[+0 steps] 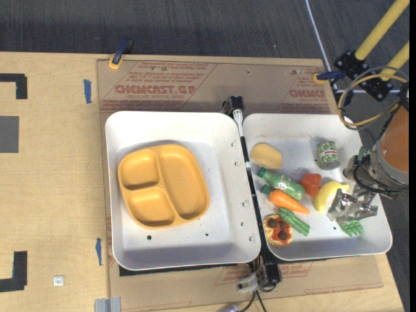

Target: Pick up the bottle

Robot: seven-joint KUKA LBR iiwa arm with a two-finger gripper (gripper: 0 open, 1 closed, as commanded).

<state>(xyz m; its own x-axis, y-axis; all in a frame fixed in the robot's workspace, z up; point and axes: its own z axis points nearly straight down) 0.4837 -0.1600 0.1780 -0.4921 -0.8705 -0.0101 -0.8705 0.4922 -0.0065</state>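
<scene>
Lying on its side in the right bin (374, 239), the bottle (281, 182) is a small green one with a pale label band and what looks like a red cap at its upper-left end. It rests just above the toy carrot (288, 201), apparently touching it, with a yellowish potato-like piece (266, 155) above and a red piece (311, 182) at its lower-right end.

It looks like a light, hollow plastic toy: stiff, smooth and rounded, so likely to roll or slip. The best hold is probably across the middle of the body, square to its long axis.

The gripper (351, 207) hangs low over the bin's right side beside the yellow lemon-like piece (327, 195), well apart from the bottle; whether it is parted or closed cannot be told.

Red print on the cardboard under the bins (156, 88) is too blurred to read reliably, and so is the bottle's label.
</scene>
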